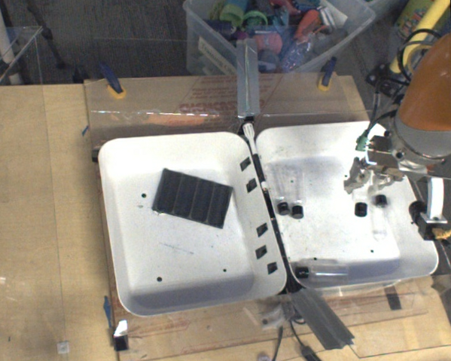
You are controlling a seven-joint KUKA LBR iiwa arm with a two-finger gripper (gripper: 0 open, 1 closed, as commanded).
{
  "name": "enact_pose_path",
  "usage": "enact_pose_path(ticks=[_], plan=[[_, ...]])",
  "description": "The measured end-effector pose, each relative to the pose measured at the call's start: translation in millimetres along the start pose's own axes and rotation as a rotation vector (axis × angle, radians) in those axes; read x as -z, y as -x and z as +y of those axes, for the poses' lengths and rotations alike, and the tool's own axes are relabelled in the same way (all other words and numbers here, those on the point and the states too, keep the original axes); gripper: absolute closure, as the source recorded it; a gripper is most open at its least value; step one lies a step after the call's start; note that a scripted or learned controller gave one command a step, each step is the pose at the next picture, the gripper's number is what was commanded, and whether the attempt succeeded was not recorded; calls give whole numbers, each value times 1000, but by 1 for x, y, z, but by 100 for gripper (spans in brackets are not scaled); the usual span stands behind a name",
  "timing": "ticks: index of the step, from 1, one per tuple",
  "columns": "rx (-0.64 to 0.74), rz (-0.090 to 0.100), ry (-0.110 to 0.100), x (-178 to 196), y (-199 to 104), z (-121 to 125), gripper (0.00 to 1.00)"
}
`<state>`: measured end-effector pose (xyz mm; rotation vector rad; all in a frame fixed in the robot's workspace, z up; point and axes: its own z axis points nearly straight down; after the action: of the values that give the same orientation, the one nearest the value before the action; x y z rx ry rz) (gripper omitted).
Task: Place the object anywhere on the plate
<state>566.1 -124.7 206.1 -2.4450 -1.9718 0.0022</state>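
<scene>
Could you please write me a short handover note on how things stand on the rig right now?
Gripper: over the right bin, toward its right side; nothing visible between its fingers.
Dark ridged plate: lies flat in the left bin, nothing on it.
Object: a few small dark pieces lie on the right bin's floor; too small to identify.
Done: nothing placed.
Left: pick the object, carry it across the divider, set it on the plate.

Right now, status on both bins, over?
Claw over right bin, nothing seen held. Dark ridged plate flat in left bin. Small black bits on right bin floor.
</scene>
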Motion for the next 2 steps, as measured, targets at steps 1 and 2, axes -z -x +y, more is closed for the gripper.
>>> enact_pose_path(ticks=[1, 2], plan=[[-8, 0, 0, 62, -18, -53, 100], [-327, 0, 0, 84, 6, -77, 100]])
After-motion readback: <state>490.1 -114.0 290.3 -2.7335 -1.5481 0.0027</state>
